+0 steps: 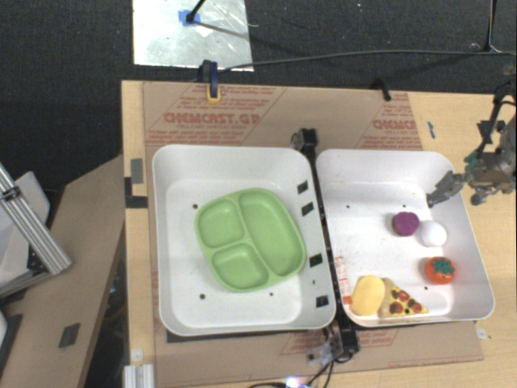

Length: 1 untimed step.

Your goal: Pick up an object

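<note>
Pincer (449,186) state: can't tell. Purple ball (405,223) just below-left looks light, smooth, prob. slippery; grip across its middle.

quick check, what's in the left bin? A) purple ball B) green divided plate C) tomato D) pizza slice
B: the green divided plate lies alone in the left bin; the purple ball, pizza slice and tomato all sit in the right bin.
</note>
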Motion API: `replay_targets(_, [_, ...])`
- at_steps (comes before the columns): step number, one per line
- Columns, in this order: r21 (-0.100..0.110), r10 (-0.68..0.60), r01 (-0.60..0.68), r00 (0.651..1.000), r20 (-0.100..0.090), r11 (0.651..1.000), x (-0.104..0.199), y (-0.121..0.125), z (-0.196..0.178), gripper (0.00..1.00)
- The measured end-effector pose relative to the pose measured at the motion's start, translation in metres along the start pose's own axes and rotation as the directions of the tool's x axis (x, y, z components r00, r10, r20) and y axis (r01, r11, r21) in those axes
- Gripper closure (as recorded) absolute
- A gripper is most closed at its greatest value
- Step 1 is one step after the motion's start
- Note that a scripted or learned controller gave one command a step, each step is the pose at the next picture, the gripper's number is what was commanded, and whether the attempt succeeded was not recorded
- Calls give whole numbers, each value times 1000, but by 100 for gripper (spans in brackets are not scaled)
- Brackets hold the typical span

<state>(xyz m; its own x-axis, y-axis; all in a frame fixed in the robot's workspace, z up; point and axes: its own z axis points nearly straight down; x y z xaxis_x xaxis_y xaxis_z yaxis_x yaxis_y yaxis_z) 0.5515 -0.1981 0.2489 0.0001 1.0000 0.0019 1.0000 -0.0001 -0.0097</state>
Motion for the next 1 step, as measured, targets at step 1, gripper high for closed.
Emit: replay_targets(1, [-11,-3,3,1000,3,1000,1,2,-6,0])
